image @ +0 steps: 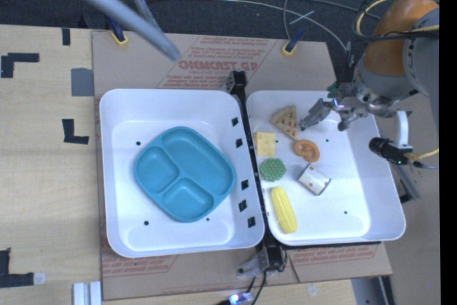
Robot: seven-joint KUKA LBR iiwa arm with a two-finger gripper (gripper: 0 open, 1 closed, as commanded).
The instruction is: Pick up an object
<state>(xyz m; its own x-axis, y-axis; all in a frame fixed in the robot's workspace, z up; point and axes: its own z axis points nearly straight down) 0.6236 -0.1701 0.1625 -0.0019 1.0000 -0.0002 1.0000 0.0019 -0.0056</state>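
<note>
The gripper [327, 118] is seen above the right bin [371, 221], its fingers spread with nothing between them. Just beside it lies a tan waffle wedge [285, 121] with a grid pattern. Nearby are found a brown pretzel [306, 149], a yellow cheese square [265, 143] and a corn cob [283, 209].

blue divided tray [185, 173] lies in the left white bin [114, 153].

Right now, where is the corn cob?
The corn cob lies in the right bin, near its front left corner, just below the green round piece.
</note>
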